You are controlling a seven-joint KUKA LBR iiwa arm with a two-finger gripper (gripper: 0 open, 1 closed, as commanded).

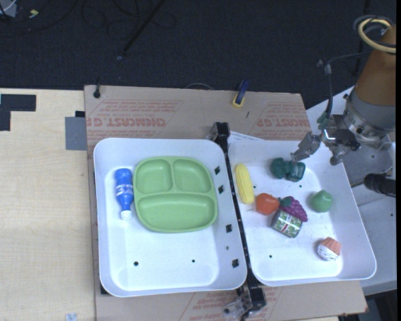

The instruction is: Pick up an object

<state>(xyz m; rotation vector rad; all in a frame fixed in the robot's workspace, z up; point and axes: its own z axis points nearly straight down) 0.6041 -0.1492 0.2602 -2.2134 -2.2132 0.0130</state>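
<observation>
Nothing's picked up here as far as I can see. The gripper point(321, 150) hangs over the top right of the right bin point(361, 246), fingers spread with one tip down by the teal toy point(287, 169) and the other off toward the bin's right rim, nothing between them.

Count for the right bin, seven things, one of each:
- one teal toy, near the upper middle, just beside the lower-left fingertip
- one yellow corn cob point(244, 183), lying lengthwise along the bin's left edge
- one orange-red pepper-looking piece point(266, 203), just right of the corn
- one purple grape bunch point(295, 208), touching the pepper's right side
- one small can point(287, 224) with a green and white label, right under the grapes. Too small to read the writing
- one green ball-ish fruit point(321, 200), off on its own to the right
- one cupcake-like thing point(328, 249) with white and orange on it, toward the lower right corner

Left bin point(113, 259): two things. One green divided plate point(174, 194) with three compartments, and one blue bottle point(123, 192) with a white cap lying just left of it. Bottle label has white marks, not readable.

Both bins sit on cardboard point(154, 116) printed with red text that's upside down from this angle. One blue and yellow clip point(240, 93) sits on its top edge.
</observation>
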